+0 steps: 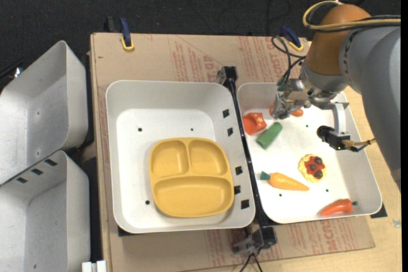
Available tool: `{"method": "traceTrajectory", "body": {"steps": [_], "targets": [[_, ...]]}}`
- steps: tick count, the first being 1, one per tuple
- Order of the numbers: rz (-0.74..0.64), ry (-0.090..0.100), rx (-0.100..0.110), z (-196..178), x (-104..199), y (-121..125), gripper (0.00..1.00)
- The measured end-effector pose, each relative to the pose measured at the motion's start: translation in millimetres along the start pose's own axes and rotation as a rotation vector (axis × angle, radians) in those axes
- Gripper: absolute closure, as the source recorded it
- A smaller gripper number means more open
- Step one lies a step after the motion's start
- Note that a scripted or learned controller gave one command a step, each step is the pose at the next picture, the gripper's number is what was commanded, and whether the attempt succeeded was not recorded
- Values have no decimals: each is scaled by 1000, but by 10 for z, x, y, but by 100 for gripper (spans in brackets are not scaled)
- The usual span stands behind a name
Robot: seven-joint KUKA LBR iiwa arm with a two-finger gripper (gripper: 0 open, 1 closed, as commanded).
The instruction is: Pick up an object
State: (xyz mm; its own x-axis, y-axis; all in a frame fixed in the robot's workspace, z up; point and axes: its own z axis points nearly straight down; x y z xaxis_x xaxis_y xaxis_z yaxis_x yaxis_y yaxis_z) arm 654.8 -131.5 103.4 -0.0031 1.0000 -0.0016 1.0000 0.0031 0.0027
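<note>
Lying by the right bin's [366, 165] near edge, a red pepper [336, 207] is sitting close to its near right corner, with a carrot [285, 181] and a small pizza toy [312, 166] farther in. A green piece [269, 135] and a red-orange piece [254, 122] are resting toward the far left corner. The gripper [285, 106] is hovering just beside them; its state is unclear. A yellow divided plate [190, 177] is occupying the left bin [127, 137].

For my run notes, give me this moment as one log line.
arm: over right bin | gripper: low by red piece and green piece | carrot: untouched | yellow tray: left bin
</note>
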Motion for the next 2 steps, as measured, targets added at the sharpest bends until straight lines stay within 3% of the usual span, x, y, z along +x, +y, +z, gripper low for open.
{"method": "traceTrajectory", "body": {"steps": [2], "targets": [[1,1,-3,-1066,65,-20,100]]}}
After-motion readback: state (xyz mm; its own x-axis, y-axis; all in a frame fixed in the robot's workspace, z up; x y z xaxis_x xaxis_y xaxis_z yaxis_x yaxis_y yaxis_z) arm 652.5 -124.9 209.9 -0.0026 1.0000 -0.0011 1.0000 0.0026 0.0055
